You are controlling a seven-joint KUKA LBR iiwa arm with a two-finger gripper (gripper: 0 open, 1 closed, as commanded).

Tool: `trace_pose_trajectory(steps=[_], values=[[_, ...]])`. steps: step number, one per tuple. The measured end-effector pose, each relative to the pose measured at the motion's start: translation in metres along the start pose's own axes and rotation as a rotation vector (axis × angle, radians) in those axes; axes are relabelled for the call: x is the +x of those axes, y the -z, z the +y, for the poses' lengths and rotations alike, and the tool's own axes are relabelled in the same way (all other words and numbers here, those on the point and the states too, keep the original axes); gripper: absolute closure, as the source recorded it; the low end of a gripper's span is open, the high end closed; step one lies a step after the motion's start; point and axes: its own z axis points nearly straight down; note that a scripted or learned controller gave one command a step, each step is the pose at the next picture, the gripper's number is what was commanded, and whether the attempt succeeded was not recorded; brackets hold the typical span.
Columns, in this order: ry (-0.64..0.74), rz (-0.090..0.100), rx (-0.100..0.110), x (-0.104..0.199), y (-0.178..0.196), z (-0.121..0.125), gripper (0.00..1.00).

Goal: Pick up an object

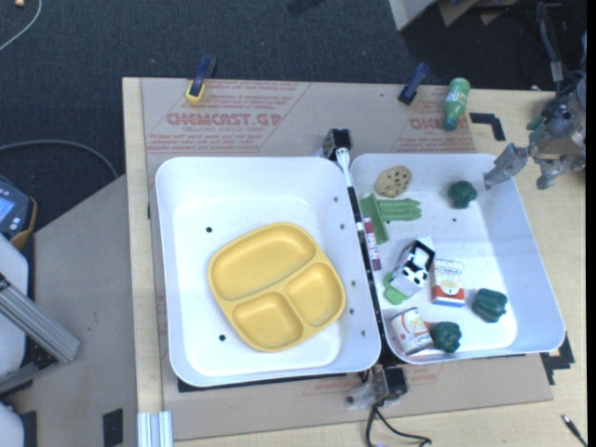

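Nearest the lens sits the yellow divided plate, alone in the left bin. Right of that plate, the right bin holds the pickable clutter: a cookie, green beans, a cow-patterned toy, a small red-and-white carton, another packet and three dark green vegetables. Far right of the plate, the gripper hangs at that bin's upper rim, fingers spread and pinching nothing. I judge this the approach step; next it should swing over one item, perhaps the nearby vegetable, and descend.
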Motion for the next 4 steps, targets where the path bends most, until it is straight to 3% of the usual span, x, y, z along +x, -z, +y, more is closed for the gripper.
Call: trace_pose_trajectory(steps=[1,2,4], values=[[0.003,-0.003,-0.014,0.001,0.008,0.003,0.0],[0.003,-0.001,-0.007,0.001,-0.053,-0.004,0.0],[0.006,0.002,-0.008,0.007,-0.157,0.007,0.0]])
